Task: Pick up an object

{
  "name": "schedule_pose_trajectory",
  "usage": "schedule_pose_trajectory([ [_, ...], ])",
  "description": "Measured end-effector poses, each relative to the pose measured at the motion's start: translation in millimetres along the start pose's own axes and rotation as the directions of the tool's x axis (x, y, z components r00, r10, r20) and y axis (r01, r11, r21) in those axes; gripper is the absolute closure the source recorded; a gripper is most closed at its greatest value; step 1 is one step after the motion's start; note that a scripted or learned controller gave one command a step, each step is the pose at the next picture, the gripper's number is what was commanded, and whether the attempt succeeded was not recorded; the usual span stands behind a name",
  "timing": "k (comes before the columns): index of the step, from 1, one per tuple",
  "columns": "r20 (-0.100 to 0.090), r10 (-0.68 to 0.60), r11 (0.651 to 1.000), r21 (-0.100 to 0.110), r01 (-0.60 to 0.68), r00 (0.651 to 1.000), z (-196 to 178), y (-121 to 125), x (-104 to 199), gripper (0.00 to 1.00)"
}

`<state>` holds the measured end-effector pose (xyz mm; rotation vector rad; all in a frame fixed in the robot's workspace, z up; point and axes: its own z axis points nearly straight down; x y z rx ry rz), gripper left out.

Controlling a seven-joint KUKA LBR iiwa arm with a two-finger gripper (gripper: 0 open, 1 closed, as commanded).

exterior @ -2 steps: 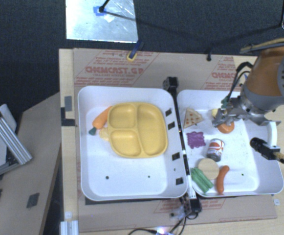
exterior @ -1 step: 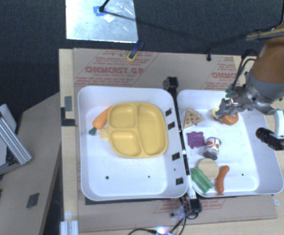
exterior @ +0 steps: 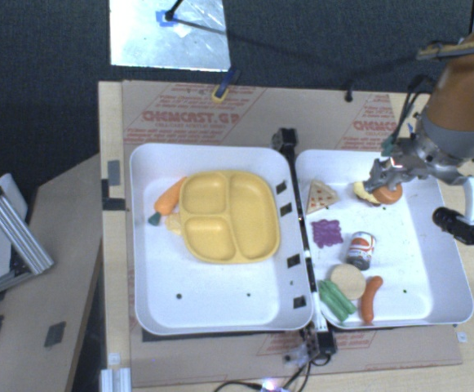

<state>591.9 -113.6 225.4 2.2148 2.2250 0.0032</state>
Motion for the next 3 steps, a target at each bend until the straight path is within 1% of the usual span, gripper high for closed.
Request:
schedule_pose_trajectory([
  [1,-0.002,-0.004,1.000,0.002,0.004,1.000,10,4,50,1.00],
  [2,-0.001,-0.002,1.000,0.001,0.002,1.000,-3,3,64,1.00],
  [3,0.000,0.000,1.000,0.003,0.000,1.000,0,-7,67,1.00],
])
